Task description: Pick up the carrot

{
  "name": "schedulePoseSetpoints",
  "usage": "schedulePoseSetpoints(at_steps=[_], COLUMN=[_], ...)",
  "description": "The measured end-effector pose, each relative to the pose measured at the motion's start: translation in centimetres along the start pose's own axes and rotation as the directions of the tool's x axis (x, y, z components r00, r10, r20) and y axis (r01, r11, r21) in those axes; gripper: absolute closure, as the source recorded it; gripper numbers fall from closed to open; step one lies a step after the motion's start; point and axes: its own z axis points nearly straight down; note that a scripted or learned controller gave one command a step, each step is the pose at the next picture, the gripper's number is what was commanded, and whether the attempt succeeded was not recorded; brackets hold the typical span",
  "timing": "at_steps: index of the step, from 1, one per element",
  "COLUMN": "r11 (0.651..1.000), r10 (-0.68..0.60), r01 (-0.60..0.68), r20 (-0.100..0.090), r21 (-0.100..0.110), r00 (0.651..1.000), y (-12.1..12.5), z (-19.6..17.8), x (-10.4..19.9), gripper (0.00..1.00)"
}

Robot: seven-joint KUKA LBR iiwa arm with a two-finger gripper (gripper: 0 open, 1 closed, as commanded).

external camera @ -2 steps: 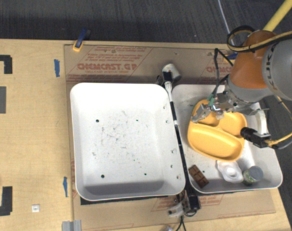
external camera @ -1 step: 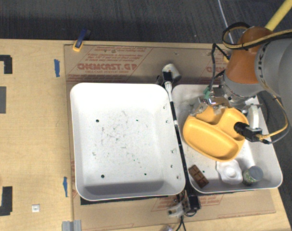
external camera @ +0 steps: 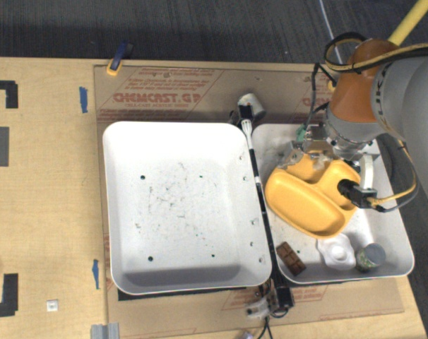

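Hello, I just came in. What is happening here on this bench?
A grey arm with an orange band reaches from the right into the right bin. Its end effector is low over a large yellow object. A small brown piece, a white item and a grey cap lie nearby. No carrot can be identified.

Both white bins (external camera: 179, 203) look like smooth plastic, the left one scuffed; the yellow thing (external camera: 306, 200) beside it's glossy, and the surface (external camera: 44, 189) is matt wood.
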Motion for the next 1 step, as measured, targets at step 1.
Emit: schedulePoseSetpoints(at_steps=[1], r11=[0.997], r10=[-0.079], r01=[0.079], r20=[0.003], r21=[-0.003], r00=[0.997], y=[0.05], z=[0.02], x=[-0.16], gripper=[0.0])
